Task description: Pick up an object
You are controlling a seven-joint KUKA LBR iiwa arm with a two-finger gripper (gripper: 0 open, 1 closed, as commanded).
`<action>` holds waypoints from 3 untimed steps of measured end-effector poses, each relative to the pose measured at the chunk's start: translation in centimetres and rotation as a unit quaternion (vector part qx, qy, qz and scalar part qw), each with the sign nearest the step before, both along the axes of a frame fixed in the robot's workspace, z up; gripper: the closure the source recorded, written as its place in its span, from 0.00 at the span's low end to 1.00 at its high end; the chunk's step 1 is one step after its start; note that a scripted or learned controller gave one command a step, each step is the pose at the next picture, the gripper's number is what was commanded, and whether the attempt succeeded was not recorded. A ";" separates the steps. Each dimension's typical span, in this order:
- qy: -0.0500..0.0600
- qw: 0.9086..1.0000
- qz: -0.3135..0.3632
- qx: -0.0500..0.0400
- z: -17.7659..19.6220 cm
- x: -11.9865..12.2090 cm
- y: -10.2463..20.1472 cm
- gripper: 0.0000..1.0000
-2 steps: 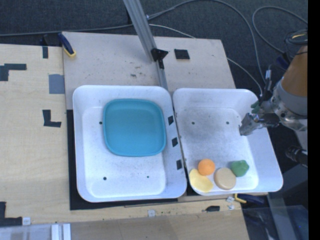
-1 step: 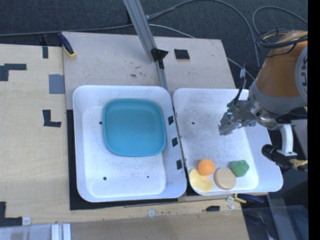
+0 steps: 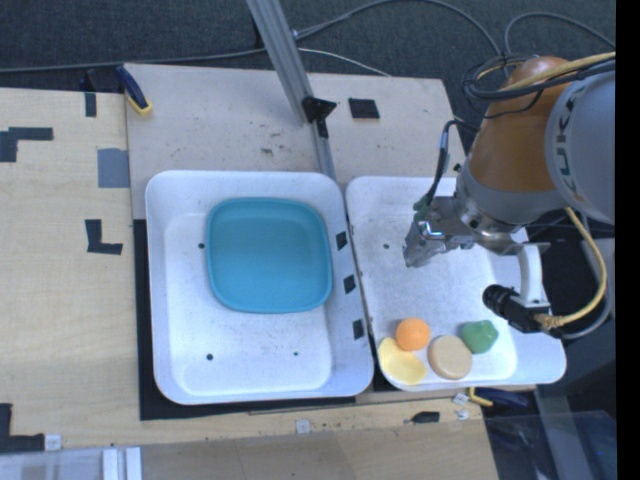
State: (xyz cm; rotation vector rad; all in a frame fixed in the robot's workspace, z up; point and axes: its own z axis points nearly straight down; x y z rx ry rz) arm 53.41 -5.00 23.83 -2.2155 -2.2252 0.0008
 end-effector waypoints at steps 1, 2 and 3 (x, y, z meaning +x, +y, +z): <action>0.000 1.000 0.000 0.000 0.3 -0.8 5.0 1.00; 0.000 1.000 0.000 0.000 -0.9 -0.5 9.7 1.00; 0.000 1.000 0.000 0.000 -1.8 -0.4 14.3 1.00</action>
